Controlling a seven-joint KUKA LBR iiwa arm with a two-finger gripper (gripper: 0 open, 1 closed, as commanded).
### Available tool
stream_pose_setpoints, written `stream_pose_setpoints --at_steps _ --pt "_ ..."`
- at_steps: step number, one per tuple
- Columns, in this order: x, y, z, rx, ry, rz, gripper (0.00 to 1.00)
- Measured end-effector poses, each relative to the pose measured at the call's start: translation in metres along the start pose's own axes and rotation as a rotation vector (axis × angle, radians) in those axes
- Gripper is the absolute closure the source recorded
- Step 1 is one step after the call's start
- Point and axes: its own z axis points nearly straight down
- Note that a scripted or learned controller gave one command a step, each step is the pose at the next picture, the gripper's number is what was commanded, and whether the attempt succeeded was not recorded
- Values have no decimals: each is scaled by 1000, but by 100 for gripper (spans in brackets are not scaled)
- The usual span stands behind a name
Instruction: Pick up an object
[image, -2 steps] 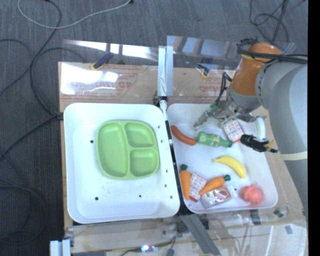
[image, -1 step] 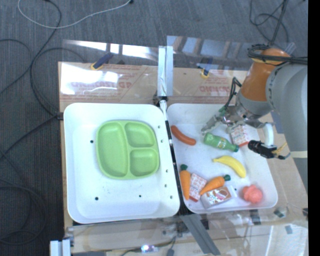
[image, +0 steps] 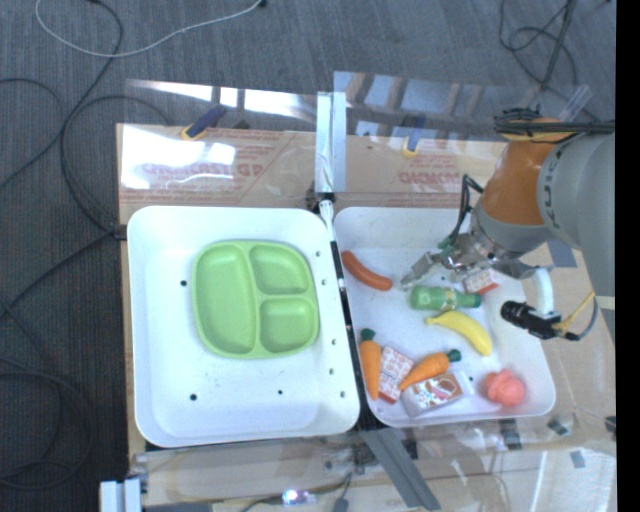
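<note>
**Left bin roomy, right bin crowded**

The left bin (image: 160, 400) has wide bare floor around the green tray (image: 256, 298), which sits in its middle; the broadest open strip runs along the near edge. The right bin (image: 385, 222) is tighter. Its far left corner is bare, with only the sausage (image: 366, 271) below it. The arm (image: 535, 190) hangs over the far right part, its gripper (image: 440, 262) low above the green bottle (image: 442, 297). The banana (image: 464, 330) lies just beside the bottle. Along the near wall two carrots (image: 371, 366) (image: 427, 368), a wrapped snack (image: 393, 362), a carton (image: 434, 393) and a pink ball (image: 504, 388) sit packed together (several touching), leaving little gap between them.
</note>
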Motion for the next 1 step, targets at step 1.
stream_pose_setpoints --at_steps 1 --pt "-1 1 -10 -3 0 2 100"
